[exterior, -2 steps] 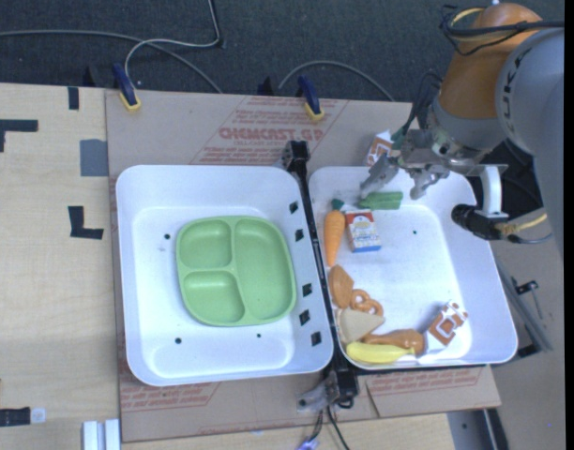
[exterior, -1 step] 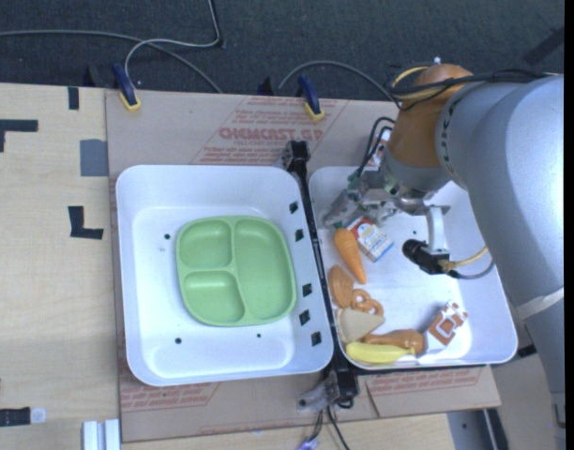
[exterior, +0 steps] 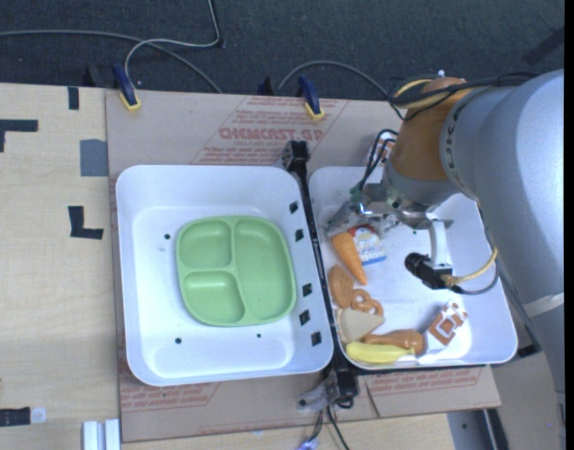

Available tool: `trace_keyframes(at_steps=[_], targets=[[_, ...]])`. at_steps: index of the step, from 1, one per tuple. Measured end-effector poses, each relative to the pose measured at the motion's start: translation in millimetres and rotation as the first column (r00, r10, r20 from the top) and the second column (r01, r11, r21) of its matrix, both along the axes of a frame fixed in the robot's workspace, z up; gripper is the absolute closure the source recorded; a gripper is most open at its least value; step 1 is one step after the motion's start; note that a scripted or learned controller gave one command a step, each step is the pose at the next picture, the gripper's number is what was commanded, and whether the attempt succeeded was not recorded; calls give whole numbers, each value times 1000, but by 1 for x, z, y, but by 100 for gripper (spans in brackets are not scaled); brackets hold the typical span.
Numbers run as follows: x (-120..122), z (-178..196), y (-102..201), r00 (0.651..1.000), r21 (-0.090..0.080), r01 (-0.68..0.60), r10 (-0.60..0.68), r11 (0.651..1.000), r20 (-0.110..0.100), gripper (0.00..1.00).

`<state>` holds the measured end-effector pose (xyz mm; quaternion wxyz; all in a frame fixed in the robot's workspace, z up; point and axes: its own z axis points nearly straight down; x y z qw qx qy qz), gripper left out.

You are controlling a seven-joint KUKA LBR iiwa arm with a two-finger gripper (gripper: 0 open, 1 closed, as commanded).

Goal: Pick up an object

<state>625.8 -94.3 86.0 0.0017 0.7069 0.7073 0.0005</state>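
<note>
- The grey arm with the orange band (exterior: 475,148) reaches in from the right and bends down over the right-hand shallow white bin (exterior: 489,345); its wrist sits low above the upper left part of that bin.
- The wooden table with a cardboard sheet (exterior: 43,251) carries both bins side by side; the left-hand white bin (exterior: 137,279) holds a pale green divided plastic plate (exterior: 235,270), lying flat and well apart from the arm.
- The tool (exterior: 362,216) is down near the right bin's floor, just above the toy pile. Whether it is released or clenched I cannot tell, as the wrist hardware hides that.
- The likely candidates lie along the right bin's left and lower sides: an orange carrot-shaped toy (exterior: 349,254) just beside the tool, a small white packet with print (exterior: 370,247) next to it, a brown pretzel-like piece (exterior: 351,298), a yellow banana toy (exterior: 373,352) and a red-and-white block (exterior: 446,323) near the lower right.
- Judging progress: every object appears to rest in the bin, none lifted. The approach seems made; the grasp and lift are left to do.
</note>
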Motion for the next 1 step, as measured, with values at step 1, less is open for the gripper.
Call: trace_keyframes(at_steps=[1], targets=[[0,9,0,1000,1,-1,1,1000,-1,100]])
